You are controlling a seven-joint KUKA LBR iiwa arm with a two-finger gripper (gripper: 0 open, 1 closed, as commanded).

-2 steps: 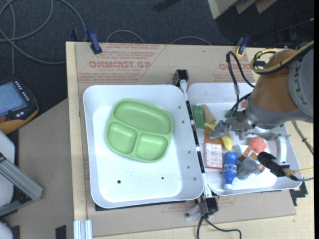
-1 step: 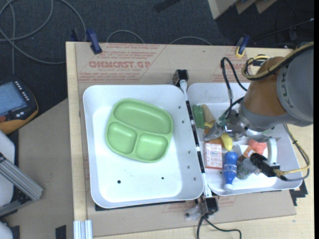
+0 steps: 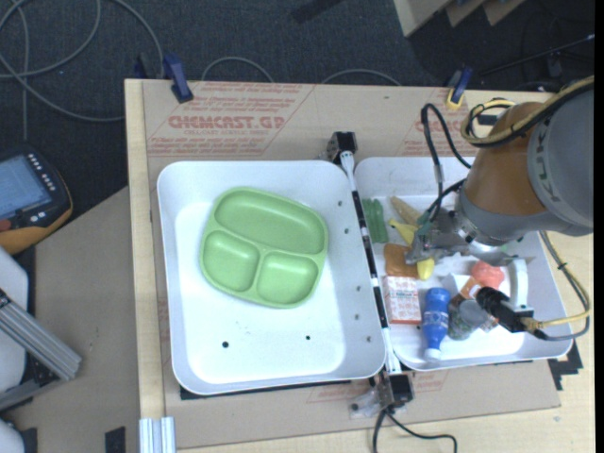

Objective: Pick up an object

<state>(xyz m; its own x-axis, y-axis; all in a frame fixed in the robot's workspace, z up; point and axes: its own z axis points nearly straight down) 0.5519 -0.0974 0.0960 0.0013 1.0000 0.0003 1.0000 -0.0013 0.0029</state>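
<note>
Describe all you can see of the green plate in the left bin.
The green plate is pale green and looks like matte plastic, with rounded corners. It has three compartments: a long one along its far side and two smaller ones nearer the camera. All three hold nothing. It lies flat, right side up, turned at a slant, on the floor of the left bin, toward the bin's far half. It touches nothing else.

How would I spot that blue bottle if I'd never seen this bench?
Find the right-hand white bin, the cluttered one under the grey and orange arm. Look along its near edge: the blue bottle lies there, beside a red-printed card. It is the one bright blue thing there.
</note>
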